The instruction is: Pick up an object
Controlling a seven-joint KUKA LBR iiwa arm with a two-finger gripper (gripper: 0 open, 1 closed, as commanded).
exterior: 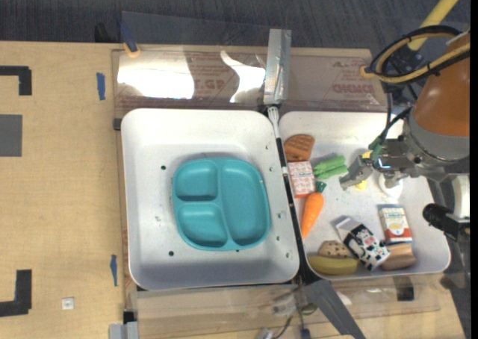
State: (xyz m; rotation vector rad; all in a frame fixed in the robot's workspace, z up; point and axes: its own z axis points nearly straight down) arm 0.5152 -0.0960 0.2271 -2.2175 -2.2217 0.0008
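Observation:
The right bin [418, 125] holds several toy foods: a brown waffle [299, 146], a pink-and-white packet [300, 178], a green pepper [329, 165], an orange carrot [312, 210], a banana [332, 264], a black-and-white carton [364, 243], an orange juice box [393, 223] and a brown sausage [401, 256]. My gripper [357, 173] hangs over the middle of this bin, just right of the green pepper, with nothing visibly between its fingers. The grey arm with its orange band [447, 106] reaches in from the right.
The left bin [149, 136] holds a teal divided plate [221, 203]. A metal divider post [276, 69] stands between the bins at the back. Yellow and black cables [407, 50] loop above the arm. Cardboard bench lies to the left.

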